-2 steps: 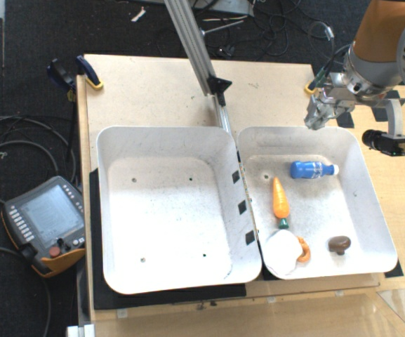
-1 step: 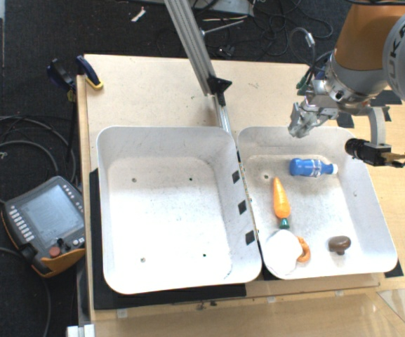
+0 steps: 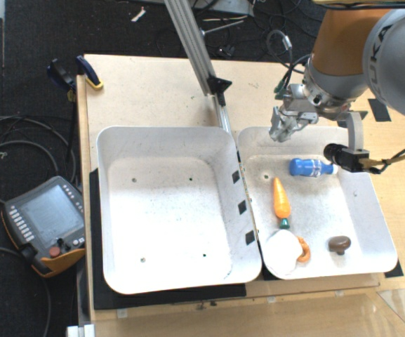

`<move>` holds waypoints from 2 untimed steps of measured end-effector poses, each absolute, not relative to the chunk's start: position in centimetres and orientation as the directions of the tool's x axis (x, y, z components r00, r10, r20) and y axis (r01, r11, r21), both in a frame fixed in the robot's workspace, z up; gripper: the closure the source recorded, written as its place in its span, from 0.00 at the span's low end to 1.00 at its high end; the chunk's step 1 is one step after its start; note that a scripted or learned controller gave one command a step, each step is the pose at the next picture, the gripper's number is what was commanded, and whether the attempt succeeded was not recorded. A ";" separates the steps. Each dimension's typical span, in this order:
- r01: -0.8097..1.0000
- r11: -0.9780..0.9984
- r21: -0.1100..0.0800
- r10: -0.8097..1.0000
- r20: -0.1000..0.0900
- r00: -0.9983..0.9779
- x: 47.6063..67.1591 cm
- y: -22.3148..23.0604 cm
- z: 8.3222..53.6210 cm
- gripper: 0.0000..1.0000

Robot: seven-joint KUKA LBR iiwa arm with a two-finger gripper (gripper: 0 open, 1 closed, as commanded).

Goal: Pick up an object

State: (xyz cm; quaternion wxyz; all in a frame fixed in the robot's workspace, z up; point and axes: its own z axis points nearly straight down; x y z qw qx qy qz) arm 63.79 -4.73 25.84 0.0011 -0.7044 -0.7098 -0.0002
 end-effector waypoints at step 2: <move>1.000 0.007 -0.003 1.000 0.001 -0.007 59.8 4.5 23.2 1.00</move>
